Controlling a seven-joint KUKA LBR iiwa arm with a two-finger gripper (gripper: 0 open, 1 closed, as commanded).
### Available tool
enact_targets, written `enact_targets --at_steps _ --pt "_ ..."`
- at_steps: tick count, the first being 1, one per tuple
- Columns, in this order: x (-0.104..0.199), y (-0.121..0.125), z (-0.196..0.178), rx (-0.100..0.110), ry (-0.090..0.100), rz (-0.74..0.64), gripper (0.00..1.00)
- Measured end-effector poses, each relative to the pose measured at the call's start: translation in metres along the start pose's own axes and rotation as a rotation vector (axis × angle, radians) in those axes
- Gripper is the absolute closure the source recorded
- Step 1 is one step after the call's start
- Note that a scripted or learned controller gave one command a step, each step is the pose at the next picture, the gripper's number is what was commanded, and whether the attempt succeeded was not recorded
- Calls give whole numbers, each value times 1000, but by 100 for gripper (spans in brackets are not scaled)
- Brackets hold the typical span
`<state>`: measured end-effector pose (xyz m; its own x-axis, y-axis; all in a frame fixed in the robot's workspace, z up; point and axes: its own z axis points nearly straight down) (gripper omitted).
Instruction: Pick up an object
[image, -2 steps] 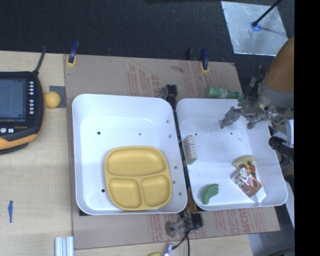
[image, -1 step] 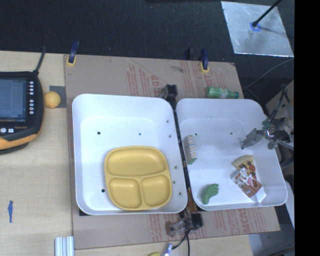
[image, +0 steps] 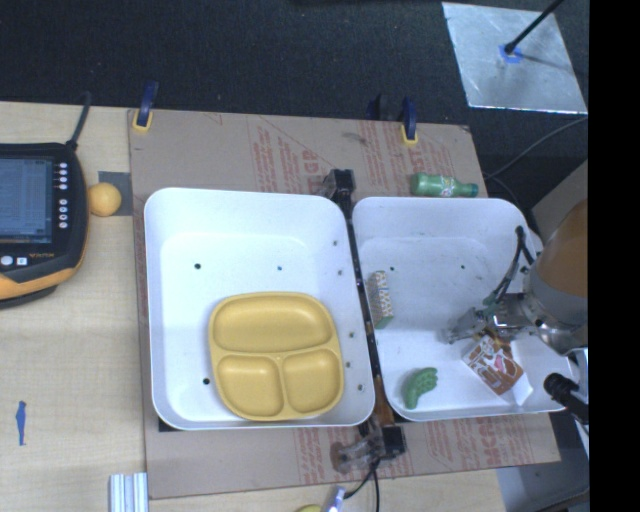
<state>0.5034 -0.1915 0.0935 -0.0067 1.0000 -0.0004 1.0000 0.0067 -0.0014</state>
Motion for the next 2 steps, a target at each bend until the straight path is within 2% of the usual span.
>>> enact_targets --at_steps 1,2 --pt "-21 113 -4 -1 1 4 0" --pt "-21 47 -110 0 1 4 0"
